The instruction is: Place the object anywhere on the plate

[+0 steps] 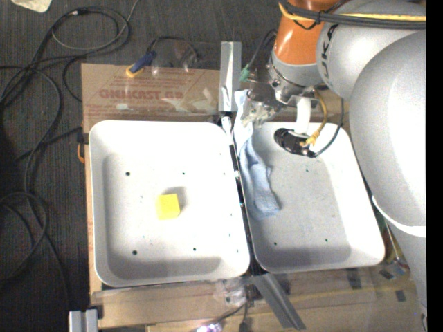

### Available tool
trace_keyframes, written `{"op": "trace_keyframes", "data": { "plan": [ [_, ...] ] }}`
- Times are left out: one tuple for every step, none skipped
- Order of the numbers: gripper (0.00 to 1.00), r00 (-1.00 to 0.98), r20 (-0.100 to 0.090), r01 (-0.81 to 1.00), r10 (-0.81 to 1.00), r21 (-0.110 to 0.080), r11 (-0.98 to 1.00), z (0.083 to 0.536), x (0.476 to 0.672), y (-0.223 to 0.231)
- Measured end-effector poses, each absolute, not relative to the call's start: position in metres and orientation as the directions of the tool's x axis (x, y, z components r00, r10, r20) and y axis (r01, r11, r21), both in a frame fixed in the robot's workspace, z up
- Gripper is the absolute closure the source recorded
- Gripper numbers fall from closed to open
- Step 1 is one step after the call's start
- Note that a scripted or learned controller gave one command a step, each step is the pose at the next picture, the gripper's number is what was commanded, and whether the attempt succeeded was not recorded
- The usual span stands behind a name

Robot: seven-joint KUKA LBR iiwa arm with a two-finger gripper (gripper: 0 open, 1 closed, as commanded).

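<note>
where the gripper hangs, a limp cloth lies just below

because the pale blue crumpled cloth (259, 185) is the thing nearest the two-finger gripper (257, 111), i take it to be the object of the task. a small yellow foam-like cube (168, 206) in the left shallow white bin (111, 254) could be meant instead. the cloth lies in the right shallow white bin (346, 254), stretched along that bin's left wall. its upper end runs up towards the corner under the gripper and its lower end is bunched into a thicker fold on the floor.

the gripper sits over the top left corner of the right bin, at the end of the grey arm with its orange band (304, 19). whether it is spread, pressed together or pinching the cloth's top end i cannot tell, as the tip is a blur of pale parts against the pale cloth. a small black fitting with a yellow cable (292, 141) hangs just beside it.

the cloth looks light, soft and floppy. it should sag and trail when lifted, and may drag on the wall between the bins. the bunched lower fold looks like the surest place to take hold, since more material gathers there. a thin edge could slip free. which surface serves as the plate i cannot tell.
</note>
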State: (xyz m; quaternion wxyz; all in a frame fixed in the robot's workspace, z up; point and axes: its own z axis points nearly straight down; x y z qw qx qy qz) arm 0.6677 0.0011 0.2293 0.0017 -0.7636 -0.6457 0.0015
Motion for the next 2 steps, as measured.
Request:
{"op": "trace_keyframes", "data": {
  "plan": [
    [1.00, 0.359, -0.003, 0.933, 0.933, -0.005, -0.359, 0.159, 0.667, -0.101],
    [1.00, 0.188, -0.005, 0.982, 0.982, -0.001, -0.188, 0.219, 0.668, -0.189]
  ]
}}
